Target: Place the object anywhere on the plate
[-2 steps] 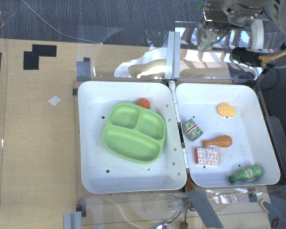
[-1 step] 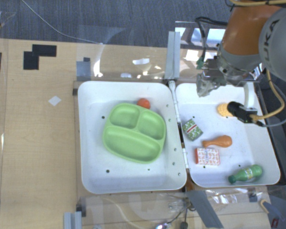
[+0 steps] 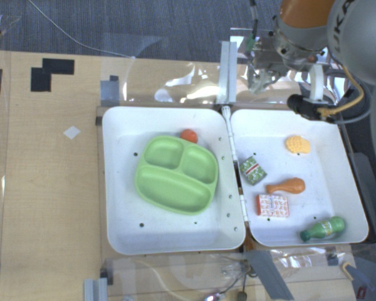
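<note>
The gripper [image 3: 263, 74] hangs at upper right of the frame, above the right bin's [image 3: 338, 231] far rim; whether it is wide or narrow I cannot tell; nothing shows in it; the loose objects lie below it toward lower right, the green plate [image 3: 175, 174] lower left.

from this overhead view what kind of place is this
Probably a robot manipulation lab bench: a grey, orange-banded arm over two shallow white bins, a green compartment plate and toy food.
</note>
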`<state>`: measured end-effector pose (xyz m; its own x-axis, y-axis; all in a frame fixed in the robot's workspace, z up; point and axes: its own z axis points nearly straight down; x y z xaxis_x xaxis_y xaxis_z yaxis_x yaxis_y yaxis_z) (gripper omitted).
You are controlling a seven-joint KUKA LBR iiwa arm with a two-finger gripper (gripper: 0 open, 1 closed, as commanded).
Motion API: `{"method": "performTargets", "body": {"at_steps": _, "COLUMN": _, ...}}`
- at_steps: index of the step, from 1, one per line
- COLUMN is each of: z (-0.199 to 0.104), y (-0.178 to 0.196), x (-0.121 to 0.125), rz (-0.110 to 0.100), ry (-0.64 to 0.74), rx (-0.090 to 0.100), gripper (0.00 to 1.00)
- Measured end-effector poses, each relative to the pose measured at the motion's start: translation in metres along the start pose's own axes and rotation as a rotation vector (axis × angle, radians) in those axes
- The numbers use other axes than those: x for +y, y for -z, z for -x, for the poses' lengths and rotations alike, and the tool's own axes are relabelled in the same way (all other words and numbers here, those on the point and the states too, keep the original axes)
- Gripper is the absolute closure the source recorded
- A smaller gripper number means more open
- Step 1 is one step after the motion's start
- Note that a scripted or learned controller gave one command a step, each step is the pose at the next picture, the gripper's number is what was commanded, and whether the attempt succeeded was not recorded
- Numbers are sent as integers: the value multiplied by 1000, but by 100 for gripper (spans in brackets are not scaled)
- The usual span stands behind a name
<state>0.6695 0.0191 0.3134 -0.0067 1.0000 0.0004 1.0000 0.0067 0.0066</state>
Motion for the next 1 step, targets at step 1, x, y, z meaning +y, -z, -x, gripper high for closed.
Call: {"method": "performTargets", "body": {"at_steps": 1, "z": -66, "y": -68, "x": -5, "rz": -4, "ry": 0, "rx": 1, "gripper": 100}}
